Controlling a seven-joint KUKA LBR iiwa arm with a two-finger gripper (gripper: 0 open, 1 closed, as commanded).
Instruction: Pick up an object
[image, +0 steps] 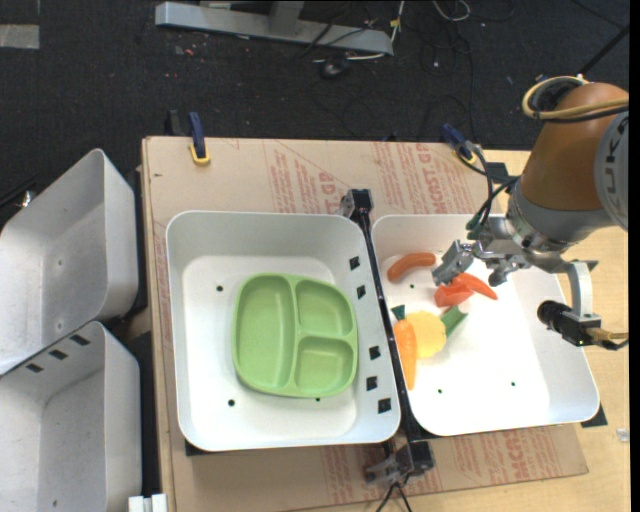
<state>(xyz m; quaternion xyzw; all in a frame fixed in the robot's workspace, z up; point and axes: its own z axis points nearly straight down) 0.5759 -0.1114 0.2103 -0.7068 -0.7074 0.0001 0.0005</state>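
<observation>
The right bin (520, 400) holds several toy foods near its left side. An orange-red sausage shape (410, 265) lies at the back. A red pepper-like piece (464, 291) sits just in front of it. Lower down are a yellow item (427, 333), an orange carrot (406, 352) against the bin's left wall, and a small green piece (455, 319). My gripper (464, 264) hangs low over the bin, right above the red piece and just right of the sausage shape. Nothing can be seen held in it.
The left bin (200, 300) carries a green divided plate (296, 335). A black divider (378, 300) runs between the two bins. Two more white bins (60, 260) stand off the bench at the left. The arm's orange band (575, 130) rises at the far right.
</observation>
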